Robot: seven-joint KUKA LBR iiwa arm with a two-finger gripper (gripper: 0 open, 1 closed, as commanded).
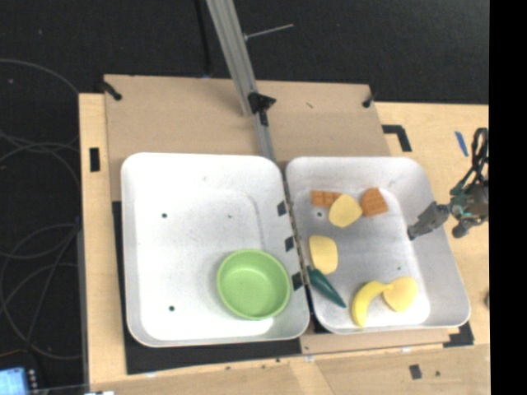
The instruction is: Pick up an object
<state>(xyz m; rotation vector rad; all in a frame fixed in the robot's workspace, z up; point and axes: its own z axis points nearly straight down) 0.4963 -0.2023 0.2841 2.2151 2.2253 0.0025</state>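
Note:
The right bin (428,303) holds several small objects. Two orange blocks (373,202) lie near its back, with a yellow piece (344,211) between them. Another yellow piece (324,254) sits by the bin's left wall, above a dark green item (326,286). A yellow banana (367,300) and a yellow rounded piece (400,294) lie at the front. My gripper (440,218) hangs over the bin's right rim, well apart from all of these objects, and nothing shows in its grasp.
A green bowl (254,283) stands in the front right corner of the left bin (165,220). A slanted metal pole (235,48) rises behind the bins. The wooden bench (99,303) surrounds both bins.

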